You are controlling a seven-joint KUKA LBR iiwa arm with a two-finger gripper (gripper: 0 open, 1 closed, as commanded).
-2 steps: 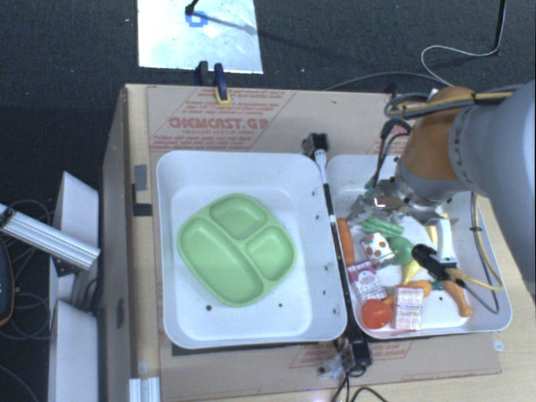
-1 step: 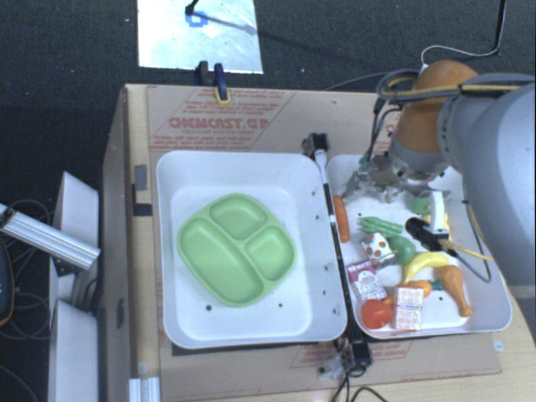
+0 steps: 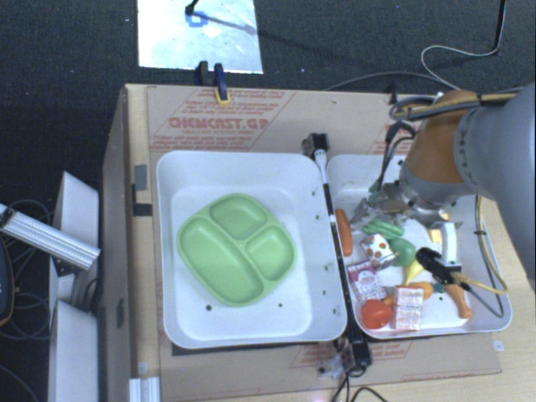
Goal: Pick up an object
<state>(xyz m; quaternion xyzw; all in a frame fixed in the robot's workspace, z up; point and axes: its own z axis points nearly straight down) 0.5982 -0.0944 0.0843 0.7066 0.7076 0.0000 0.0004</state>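
My gripper (image 3: 376,207) is low in the right bin (image 3: 356,171), near its back left part, with the grey arm and its orange band reaching in from the right. Directly under and in front of it lie green toy pieces (image 3: 392,227). A red and white cube (image 3: 378,248) sits just in front of those. An orange sausage-shaped toy (image 3: 344,231) lies along the bin's left wall. Nothing is visibly held.
The right bin's front holds a red tomato (image 3: 377,314), a pink packet (image 3: 366,281), an orange and white packet (image 3: 409,306), a yellow piece (image 3: 414,271) and an orange piece (image 3: 458,298). A green divided plate (image 3: 237,248) lies in the left bin (image 3: 180,182).
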